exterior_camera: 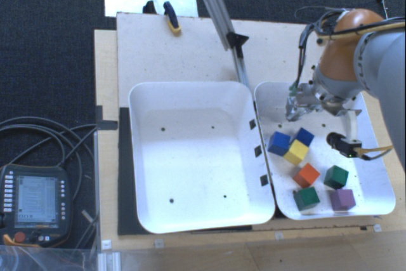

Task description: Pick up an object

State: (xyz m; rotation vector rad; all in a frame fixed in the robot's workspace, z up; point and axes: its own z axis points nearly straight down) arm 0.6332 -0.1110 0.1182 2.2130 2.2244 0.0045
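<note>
On the left, the big white bin (190, 155) on the desk (190, 47) is bare. In the right bin (374, 197), blocks cluster: blue block (278, 143), yellow block (296, 152), orange block (307, 174), green block (306, 198), purple block (342, 199). The gripper (298, 108) hangs above the bin's far end, likely approaching; I cannot tell how it is set. The crowded blocks may hinder a pick.

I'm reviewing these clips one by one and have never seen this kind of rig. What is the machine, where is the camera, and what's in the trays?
One camera looks down at a slant on a bench with two white bins. The grey arm with an orange band reaches in from the right; its end effector hovers over the right bin, above small cubes: two blue, yellow, orange, two green, purple. Nothing visible is held. The left bin sits beside it.
</note>
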